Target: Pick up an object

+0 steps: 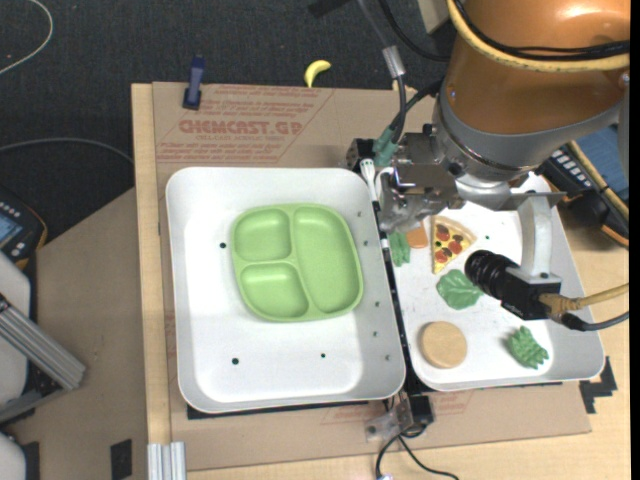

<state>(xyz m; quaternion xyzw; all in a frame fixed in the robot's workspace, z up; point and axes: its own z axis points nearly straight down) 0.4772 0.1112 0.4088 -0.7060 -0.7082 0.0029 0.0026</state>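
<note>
From my station the two white bins [200,268] read as smooth matt plastic. The green divided plate [297,261] has a soft satin sheen, plastic too. Under them the desk [260,123] is bare brown board, dull, like cardboard or fibreboard. The arm's orange band [545,28] shines glossy, almost metallic; the grey wrist [490,143] below looks like brushed metal. The tan round cookie [443,344] looks matt, possibly rubbery, though I can't be sure.

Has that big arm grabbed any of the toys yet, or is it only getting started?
Nothing looks picked up: the pizza slice, green leaf, round cookie and the ruffled green piece all lie in the right bin. The gripper is low at that bin's left edge. Grasping and lifting remain.
</note>
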